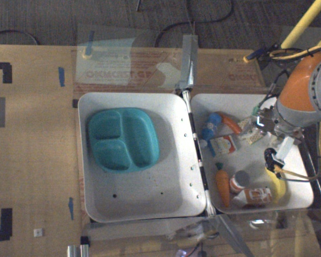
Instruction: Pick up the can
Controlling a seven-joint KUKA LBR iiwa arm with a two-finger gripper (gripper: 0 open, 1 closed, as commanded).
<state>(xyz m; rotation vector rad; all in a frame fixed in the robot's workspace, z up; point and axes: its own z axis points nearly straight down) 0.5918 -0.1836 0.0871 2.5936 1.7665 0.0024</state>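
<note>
Lying beside the banana (279, 187): can (252, 196)

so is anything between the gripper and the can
Nothing lies on the can, by the right bin's front wall, and bare floor separates it from the gripper farther back. A carrot and a banana flank it closely, which may crowd a grasp.

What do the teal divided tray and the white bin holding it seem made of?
Teal tray: probably moulded plastic, matte; even colour, rounded compartments. White bin: smooth plastic or coated metal, unclear; soft sheen, rounded corners.
</note>
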